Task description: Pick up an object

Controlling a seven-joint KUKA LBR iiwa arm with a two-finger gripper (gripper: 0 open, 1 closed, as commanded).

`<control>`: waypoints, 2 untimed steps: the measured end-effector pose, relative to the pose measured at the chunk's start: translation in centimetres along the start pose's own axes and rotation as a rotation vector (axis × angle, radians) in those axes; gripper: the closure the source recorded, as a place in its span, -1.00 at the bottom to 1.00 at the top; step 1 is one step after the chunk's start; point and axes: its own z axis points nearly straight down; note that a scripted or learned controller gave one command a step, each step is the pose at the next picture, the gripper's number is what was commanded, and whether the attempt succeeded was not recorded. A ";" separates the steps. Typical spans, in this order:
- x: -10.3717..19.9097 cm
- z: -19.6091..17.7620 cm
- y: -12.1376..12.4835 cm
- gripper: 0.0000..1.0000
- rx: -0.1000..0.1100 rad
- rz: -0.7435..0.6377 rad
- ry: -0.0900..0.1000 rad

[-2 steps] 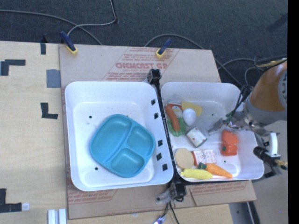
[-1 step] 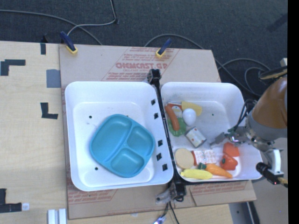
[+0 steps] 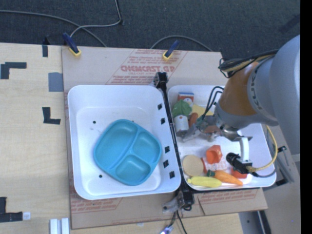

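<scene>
Tool [image 3: 199,128] low in right bin [image 3: 269,181], amid clutter beside silver can [image 3: 181,123] — positioned for pick; finger state cannot be told.

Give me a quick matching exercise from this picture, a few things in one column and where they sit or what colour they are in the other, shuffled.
Things:
1. plate
2. banana
3. carrot
4. clamps

Descriptions:
A. orange, right bin's near edge
B. blue, in the left bin
C. yellow, right bin's near edge
D. blue and yellow, on the board's far edge

Pairs: 1-B, 2-C, 3-A, 4-D
</scene>
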 end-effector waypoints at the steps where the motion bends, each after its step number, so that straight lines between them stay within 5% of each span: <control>1: -1.5 0.2 5.5 -1.00 0.015 0.000 0.000; 2: 0.6 0.0 0.8 -1.00 0.003 0.004 -0.002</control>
